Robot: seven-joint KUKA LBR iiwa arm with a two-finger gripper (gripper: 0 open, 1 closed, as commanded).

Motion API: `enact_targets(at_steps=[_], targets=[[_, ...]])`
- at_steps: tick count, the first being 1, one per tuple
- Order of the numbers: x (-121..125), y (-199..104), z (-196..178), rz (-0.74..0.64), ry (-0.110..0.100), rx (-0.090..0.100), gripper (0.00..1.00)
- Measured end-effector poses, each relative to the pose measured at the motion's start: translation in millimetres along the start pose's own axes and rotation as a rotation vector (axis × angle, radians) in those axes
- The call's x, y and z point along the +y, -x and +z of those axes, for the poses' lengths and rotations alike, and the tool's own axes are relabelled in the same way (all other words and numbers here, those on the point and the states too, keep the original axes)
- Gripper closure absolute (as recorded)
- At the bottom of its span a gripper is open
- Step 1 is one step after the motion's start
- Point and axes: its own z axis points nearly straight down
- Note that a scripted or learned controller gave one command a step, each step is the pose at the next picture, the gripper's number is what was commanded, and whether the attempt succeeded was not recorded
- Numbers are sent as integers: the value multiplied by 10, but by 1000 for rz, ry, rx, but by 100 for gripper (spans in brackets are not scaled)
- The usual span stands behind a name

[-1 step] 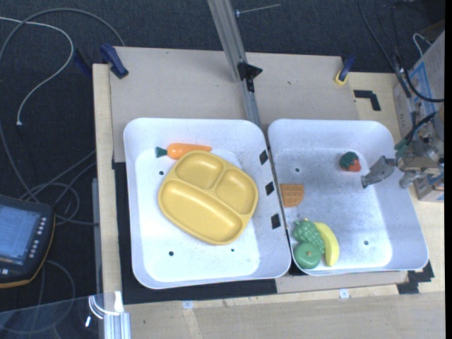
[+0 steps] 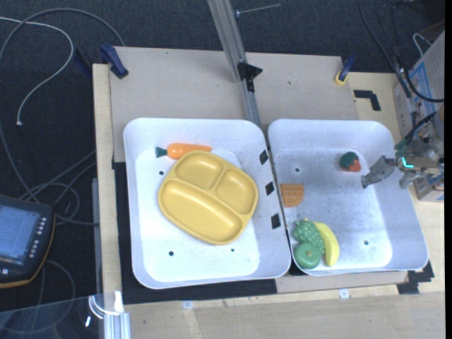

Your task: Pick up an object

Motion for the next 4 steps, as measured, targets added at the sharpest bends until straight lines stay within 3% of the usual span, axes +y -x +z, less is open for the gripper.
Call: enact_targets(at_steps=[3, 4], targets=[[-2, -77, 1381, 1, -5, 1, 0], [18, -76, 1246, 0, 3, 0, 100]])
